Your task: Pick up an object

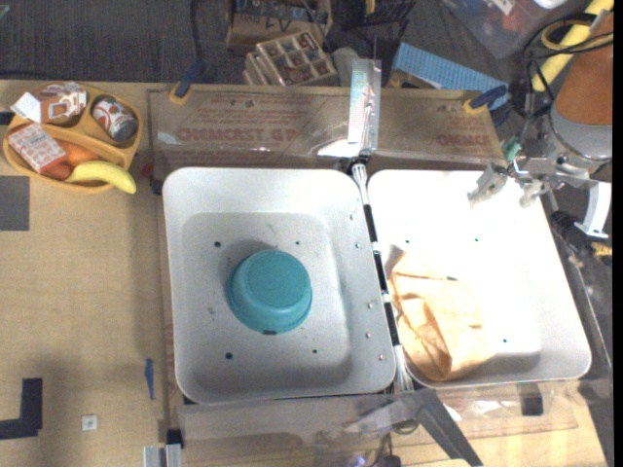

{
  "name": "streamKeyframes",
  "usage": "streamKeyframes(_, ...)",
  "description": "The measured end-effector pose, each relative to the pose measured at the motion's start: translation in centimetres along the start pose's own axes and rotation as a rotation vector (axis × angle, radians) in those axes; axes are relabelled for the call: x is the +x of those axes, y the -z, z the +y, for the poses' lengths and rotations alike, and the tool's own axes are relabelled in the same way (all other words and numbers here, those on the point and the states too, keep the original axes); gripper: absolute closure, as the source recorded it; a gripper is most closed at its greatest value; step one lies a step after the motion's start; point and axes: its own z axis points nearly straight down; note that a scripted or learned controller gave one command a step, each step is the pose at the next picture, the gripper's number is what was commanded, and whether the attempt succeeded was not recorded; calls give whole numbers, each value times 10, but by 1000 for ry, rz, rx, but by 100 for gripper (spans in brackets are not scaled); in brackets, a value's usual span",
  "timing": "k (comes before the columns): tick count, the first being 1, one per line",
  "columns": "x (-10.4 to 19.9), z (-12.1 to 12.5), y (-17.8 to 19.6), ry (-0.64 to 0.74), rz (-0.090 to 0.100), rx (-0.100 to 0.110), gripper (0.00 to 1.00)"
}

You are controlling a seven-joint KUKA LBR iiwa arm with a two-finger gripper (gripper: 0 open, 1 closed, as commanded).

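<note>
Paper bag (438,324) lies crumpled below and left of our gripper (506,185), whose fingers hang spread and empty; we judge the reach not yet begun, descent over the bag next.

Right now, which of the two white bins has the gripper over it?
The right bin, the one holding the crumpled tan bag. The gripper hangs over its far edge. The left bin holds a teal bowl.
</note>
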Motion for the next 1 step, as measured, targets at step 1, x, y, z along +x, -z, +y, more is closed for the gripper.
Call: streamKeyframes(1,14,-3,-54,52,0,-1,0)
